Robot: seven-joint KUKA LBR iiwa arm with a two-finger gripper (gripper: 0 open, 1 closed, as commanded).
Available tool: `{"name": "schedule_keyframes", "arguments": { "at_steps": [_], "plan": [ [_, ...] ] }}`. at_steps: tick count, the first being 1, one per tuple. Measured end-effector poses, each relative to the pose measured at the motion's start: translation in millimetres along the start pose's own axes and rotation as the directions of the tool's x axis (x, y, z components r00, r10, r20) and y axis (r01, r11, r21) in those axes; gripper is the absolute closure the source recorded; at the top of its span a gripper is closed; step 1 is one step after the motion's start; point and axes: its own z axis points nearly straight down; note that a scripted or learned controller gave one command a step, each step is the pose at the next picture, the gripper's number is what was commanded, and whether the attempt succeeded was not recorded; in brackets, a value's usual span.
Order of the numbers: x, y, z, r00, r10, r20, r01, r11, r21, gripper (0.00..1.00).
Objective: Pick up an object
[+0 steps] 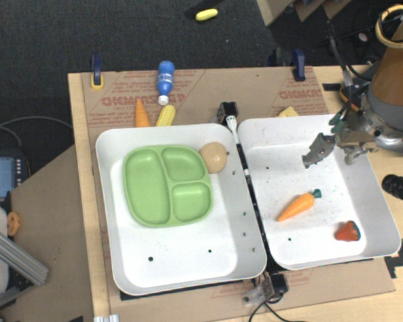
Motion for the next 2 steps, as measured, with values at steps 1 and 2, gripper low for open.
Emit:
{"name": "schedule_keyframes", "arguments": {
  "at_steps": [1, 2],
  "plan": [
    [-52, 3, 182, 1.000, 0.005, -0.001, -0.004, 1.000, 0.010, 0.00],
    [-12, -29, 193, 1.000, 0.000, -0.003, 0.000, 1.000, 0.007, 0.00]
  ]
}}
